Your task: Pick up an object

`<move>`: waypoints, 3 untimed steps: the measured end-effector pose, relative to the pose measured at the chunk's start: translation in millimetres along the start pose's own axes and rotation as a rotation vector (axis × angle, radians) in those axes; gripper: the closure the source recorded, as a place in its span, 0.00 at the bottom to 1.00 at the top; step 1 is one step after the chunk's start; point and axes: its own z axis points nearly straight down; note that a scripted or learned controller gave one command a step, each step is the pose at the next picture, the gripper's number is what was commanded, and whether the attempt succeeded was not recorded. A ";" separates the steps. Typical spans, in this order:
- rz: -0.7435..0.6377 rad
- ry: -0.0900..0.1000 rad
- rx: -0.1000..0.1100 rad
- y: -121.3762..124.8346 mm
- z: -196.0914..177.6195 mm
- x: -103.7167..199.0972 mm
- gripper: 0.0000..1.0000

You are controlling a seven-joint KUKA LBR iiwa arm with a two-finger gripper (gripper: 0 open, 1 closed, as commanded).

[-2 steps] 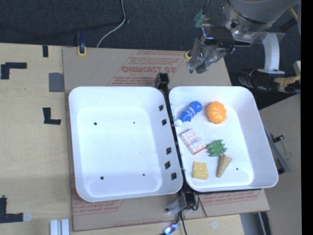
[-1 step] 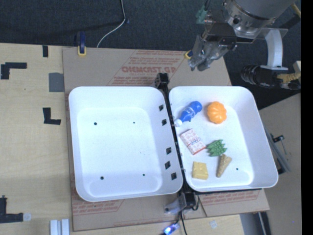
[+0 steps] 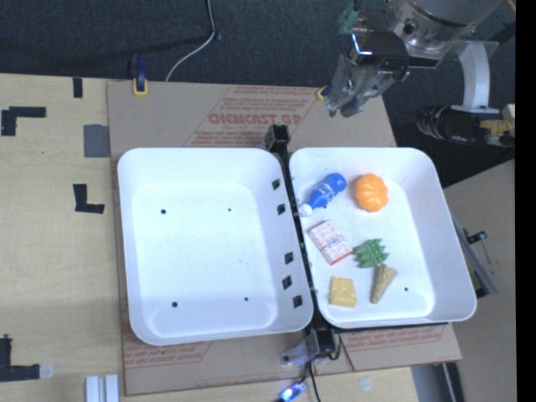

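The end effector (image 3: 345,105) hangs above the desk at 12 o'clock from the right bin (image 3: 435,182), whether apart or together I cannot tell; it should descend straight over the well-separated orange ball (image 3: 371,192).

both bins are plain white — the left bin (image 3: 201,249) speckled with a few dark dots, the right bin (image 3: 435,241) likewise; a blue bottle (image 3: 325,192) with a white cap; an orange fruit (image 3: 371,192); a white packet (image 3: 329,242) printed in a red pattern; a green leafy piece (image 3: 369,252); a tan cone (image 3: 382,282); a yellow block (image 3: 342,291); the brown cardboard sheet (image 3: 234,120) carries red lettering — the arm (image 3: 444,7) is grey.
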 end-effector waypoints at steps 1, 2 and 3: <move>0.000 -0.001 0.001 0.3 -9.7 0.1 1.00; -0.001 -0.001 0.001 0.5 -19.4 0.3 1.00; -0.001 -0.001 0.002 0.7 -29.1 0.5 1.00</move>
